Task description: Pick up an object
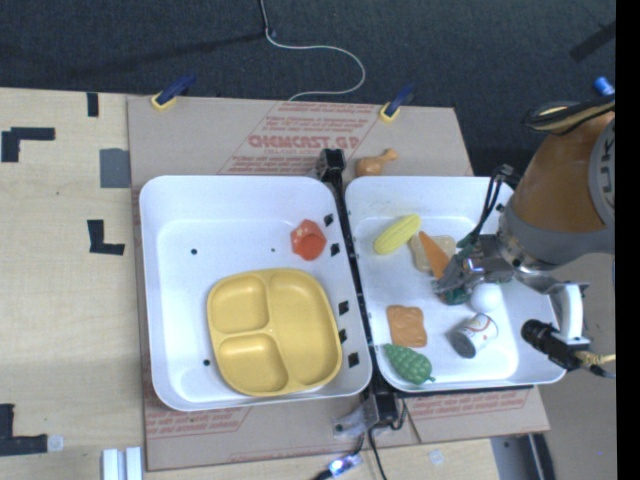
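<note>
While the arm is reaching in from the right, the gripper (455,284) is hanging low inside the right bin (500,373), and its dark tip is too tangled to say from here how it is set or whether anything is caught in it. Just left of it an orange wedge (434,253) is lying, touching a pale piece, with a yellow corn cob (396,233) sitting a little further left. Below the gripper a small white and grey cup (472,335) is lying on its side, a tan waffle square (406,325) is resting near the divider, and a green leafy piece (410,365) is sitting at the front corner. Across in the left bin (165,208), a yellow divided plate (273,330) is lying flat, with a red cup (308,239) sitting just above it.
</note>
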### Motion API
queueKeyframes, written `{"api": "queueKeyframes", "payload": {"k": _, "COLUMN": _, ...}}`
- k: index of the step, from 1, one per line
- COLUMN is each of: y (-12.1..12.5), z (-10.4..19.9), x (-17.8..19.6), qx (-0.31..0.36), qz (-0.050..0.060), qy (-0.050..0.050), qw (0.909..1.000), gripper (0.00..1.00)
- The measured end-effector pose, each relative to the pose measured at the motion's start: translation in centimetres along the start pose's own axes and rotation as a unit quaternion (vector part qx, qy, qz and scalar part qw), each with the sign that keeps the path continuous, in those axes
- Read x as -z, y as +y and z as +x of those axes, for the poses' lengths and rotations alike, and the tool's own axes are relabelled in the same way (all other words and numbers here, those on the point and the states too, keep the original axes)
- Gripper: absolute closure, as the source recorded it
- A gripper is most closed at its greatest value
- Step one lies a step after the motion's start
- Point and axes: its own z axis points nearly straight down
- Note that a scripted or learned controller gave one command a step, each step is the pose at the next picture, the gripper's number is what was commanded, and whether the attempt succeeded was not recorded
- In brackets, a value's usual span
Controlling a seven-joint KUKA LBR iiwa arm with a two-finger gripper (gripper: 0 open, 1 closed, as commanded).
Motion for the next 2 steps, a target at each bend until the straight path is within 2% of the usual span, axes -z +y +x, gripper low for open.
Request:
{"api": "queueKeyframes", "payload": {"k": 1, "y": 0.1, "z": 0.1, "x": 3.1, "qx": 0.000, "qz": 0.001, "qy": 0.000, "qw": 1.0000, "gripper": 1.00}}
{"api": "queueKeyframes", "payload": {"k": 2, "y": -0.4, "z": 6.5, "x": 3.2, "qx": 0.003, "qz": 0.003, "qy": 0.001, "qw": 1.0000, "gripper": 1.00}}
